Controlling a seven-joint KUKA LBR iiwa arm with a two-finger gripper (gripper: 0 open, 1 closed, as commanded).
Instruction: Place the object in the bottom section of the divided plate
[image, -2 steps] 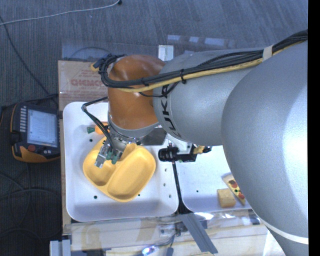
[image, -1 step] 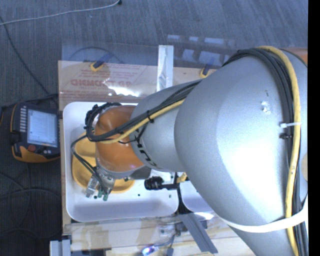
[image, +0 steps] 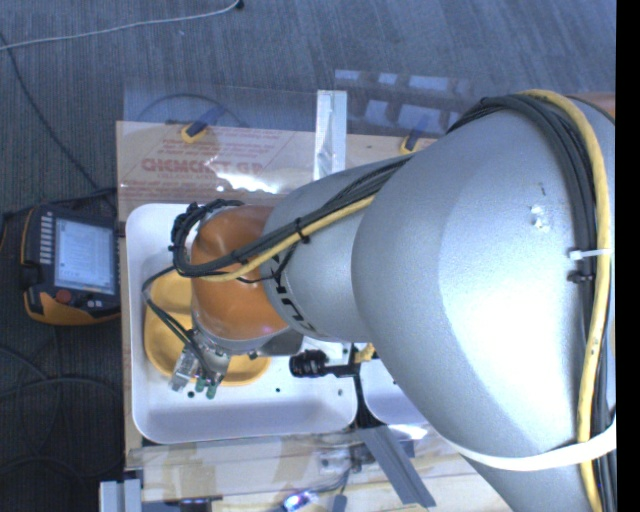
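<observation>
Whether the pincer (image: 196, 380) is apart or together I cannot tell, and the object is hidden (the arm (image: 420, 290) covers most of the yellow plate (image: 158, 335) in the left bin (image: 240, 420)), so handling and grip stay unjudged.

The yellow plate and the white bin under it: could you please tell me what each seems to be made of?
The yellow plate looks like smooth, slightly glossy plastic, judging by its even colour and soft sheen. The white bin also seems to be moulded plastic, with rounded corners and a matte-to-satin finish.
</observation>
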